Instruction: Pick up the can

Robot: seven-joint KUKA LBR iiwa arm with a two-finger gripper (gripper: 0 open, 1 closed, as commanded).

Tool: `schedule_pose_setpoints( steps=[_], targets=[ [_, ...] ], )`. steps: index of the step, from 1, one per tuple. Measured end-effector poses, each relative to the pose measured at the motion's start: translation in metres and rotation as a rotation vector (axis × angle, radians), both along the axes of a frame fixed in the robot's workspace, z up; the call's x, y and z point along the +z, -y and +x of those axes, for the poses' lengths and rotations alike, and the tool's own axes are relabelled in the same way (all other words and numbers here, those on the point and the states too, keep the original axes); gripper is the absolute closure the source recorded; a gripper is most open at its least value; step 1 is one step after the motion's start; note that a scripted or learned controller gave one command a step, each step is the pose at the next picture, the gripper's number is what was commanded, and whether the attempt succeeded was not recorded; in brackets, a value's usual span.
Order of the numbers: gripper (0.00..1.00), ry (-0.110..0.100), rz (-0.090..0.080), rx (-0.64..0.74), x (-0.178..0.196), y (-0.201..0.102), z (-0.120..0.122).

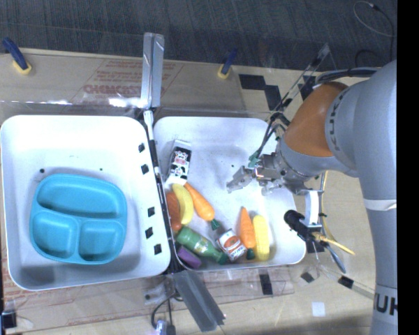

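Down in the right bin [216, 128], a shallow white tray with rounded corners, the can [230, 243] lies tipped on its side near the front wall, a short cylinder with a white and red label and a dull metal end. It sits between a green plastic bottle [195, 241] on its left and a smooth orange carrot [246, 227] on its right, with a glossy yellow corn-like piece [261, 236] just beyond that. Farther back lie a second carrot [200, 201], a curved yellow banana [184, 202] and a small black-and-white carton [180, 162]. The gripper [243, 180], grey metal, hangs over bare bin floor behind the can and well apart from it; whether its claw is spread or clenched cannot be told, and nothing shows between its tips. The left bin [14, 138] holds a matte blue divided plate [79, 217] with three compartments.
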State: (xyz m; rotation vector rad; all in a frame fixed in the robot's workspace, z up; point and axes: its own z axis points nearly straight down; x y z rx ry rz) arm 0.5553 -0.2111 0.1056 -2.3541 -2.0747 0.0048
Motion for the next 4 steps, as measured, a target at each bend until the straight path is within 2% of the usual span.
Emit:
schedule_pose_setpoints(
  steps=[1, 2, 3, 4],
  targets=[
    [0.00, -0.001, 0.001, -0.234, -0.002, -0.044, -0.056],
    [0.00, 0.003, -0.001, -0.142, -0.014, -0.069, -0.079],
    [0.00, 0.003, -0.004, -0.237, -0.013, -0.105, 0.003],
    [0.00, 0.001, 0.000, -0.290, 0.005, -0.042, -0.002]
  ],
)
